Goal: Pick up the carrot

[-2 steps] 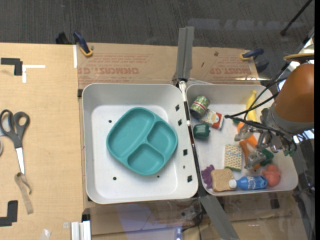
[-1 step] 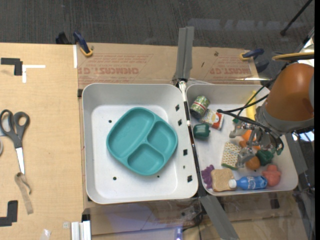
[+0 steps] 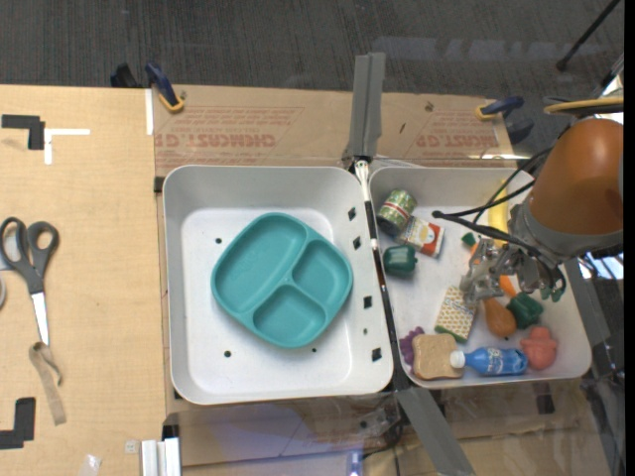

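Note:
The carrot (image 3: 499, 316) is a short orange piece with a dark green top (image 3: 526, 308), lying in the right bin (image 3: 573, 365) near its right wall. My gripper (image 3: 496, 278) hangs low over the bin just above and behind the carrot, under the arm's orange band (image 3: 585, 177). Its metal parts overlap the carrot's upper end, and I cannot make out whether anything sits between them. A small orange patch (image 3: 508, 286) shows right at the gripper.
Crowded around the carrot are a blue bottle (image 3: 494, 362), a pink toy (image 3: 539, 347), a bread slice (image 3: 432, 355), a cracker (image 3: 455, 312), a green can (image 3: 397, 208), a red-white packet (image 3: 427, 236) and a dark green block (image 3: 400, 259). A teal divided plate (image 3: 283, 279) lies in the left bin (image 3: 179, 266).

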Controlling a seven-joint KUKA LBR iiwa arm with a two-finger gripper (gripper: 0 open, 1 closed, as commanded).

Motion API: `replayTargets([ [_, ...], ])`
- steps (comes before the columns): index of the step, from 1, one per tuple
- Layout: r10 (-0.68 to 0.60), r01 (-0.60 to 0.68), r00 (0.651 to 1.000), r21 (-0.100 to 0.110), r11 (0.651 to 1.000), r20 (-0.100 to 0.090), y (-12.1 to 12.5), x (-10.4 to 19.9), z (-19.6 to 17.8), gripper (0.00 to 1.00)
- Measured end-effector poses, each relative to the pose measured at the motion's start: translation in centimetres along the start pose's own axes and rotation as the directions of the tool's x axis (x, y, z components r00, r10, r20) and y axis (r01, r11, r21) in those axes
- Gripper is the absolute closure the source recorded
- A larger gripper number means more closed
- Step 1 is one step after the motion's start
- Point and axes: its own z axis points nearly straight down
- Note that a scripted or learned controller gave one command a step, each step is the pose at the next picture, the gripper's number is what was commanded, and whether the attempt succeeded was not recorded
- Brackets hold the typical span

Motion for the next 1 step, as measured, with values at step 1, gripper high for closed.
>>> replayTargets([
  [1, 0.022, -0.022, 1.000, -0.004, 1.000, -0.012, 7.83, 0.35, -12.40, 1.00],
])
